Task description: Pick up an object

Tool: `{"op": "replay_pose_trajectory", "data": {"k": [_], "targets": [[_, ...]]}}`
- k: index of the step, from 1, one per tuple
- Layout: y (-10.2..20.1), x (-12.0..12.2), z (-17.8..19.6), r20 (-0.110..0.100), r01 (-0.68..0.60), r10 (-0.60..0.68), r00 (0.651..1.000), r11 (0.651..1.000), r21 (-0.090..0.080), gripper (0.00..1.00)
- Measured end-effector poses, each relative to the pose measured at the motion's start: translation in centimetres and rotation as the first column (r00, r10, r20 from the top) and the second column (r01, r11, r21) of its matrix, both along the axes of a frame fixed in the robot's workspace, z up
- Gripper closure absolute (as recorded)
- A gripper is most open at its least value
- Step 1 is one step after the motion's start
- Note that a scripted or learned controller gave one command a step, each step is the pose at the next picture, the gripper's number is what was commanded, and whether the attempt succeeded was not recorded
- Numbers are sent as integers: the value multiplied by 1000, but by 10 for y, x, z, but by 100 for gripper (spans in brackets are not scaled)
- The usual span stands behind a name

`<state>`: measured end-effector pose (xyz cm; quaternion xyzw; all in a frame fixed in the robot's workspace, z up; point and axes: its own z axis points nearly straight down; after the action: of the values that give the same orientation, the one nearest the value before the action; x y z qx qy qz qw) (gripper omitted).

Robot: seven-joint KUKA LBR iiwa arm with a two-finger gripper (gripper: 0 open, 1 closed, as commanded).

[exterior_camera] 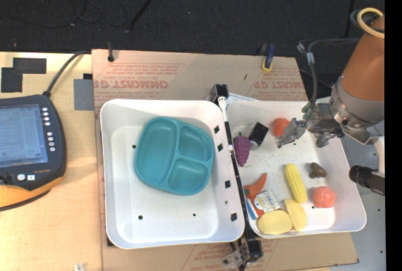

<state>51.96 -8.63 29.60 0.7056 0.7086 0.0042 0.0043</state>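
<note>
Camera view: we take the right bin [352, 219] as our landmark. The end effector [290, 136] sits over the bin's upper part, w/ the arm coming in from the bin's right side. We can't tell its state; the tip is dark and small against the white floor, and we see nothing clearly caught in it.

Inside the bin, going from its top: an orange-red ball [280, 126] just beside the end effector tip, on its upper left, poss. touching, we can't say. A black block [258, 132] lies a bit further toward the bin's left wall, w/ a purple grape bunch [241, 149] against that wall. Mid-bin: a yellow corn cob [295, 182], a small brown piece [317, 170] to its right, a red chili [256, 185] to its left. Near the bin's bottom edge: a pink-red round fruit [324, 197], a yellow lemon-like piece [275, 222], another yellow piece [296, 214] touching it, and a small printed packet [267, 201].

Left of the landmark, the other bin [119, 200] carries a teal divided plate [174, 154].

Progress, as we judge it: nothing lifted yet, every object appears to rest on the bin floor. Approach looks done or nearly so; the orange-red ball seems the likeliest target. Closing, lifting and confirming the hold are all left.
</note>
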Motion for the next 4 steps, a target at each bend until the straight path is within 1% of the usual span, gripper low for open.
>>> {"op": "replay_pose_trajectory", "data": {"k": [1,2,3,4], "targets": [[-66,-47,-204,-21,12,-12,1000,1000,3,0],[-66,-44,-187,-13,12,-12,1000,1000,2,100],[13,-7,-104,-6,-5,5,1000,1000,3,100],[86,-46,-109,-19,-1,1,1000,1000,4,100]]}}
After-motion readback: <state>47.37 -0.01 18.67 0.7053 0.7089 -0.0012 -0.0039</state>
